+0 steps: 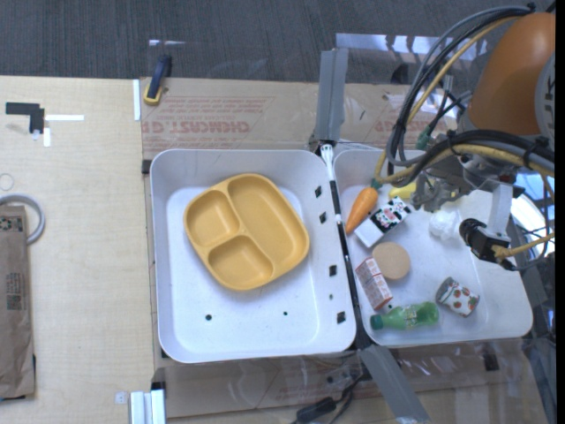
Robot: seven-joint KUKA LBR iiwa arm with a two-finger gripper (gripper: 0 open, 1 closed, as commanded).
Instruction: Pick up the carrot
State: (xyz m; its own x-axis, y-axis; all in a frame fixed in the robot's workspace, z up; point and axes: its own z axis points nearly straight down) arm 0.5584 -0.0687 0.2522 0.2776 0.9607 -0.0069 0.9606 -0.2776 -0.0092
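The carrot (361, 208) lies ungrasped in its bin, left of the gripper (441, 203); finger state unclear, pickup remains

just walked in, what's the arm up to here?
The KUKA arm is reaching in from the right over the right bin, apparently going for the carrot. The carrot lies at that bin's upper left, against the divider, with nothing gripping it. Around it in the same bin are a black-and-white toy, a tan disc, a small carton and a green bottle. The left bin holds a yellow divided plate.
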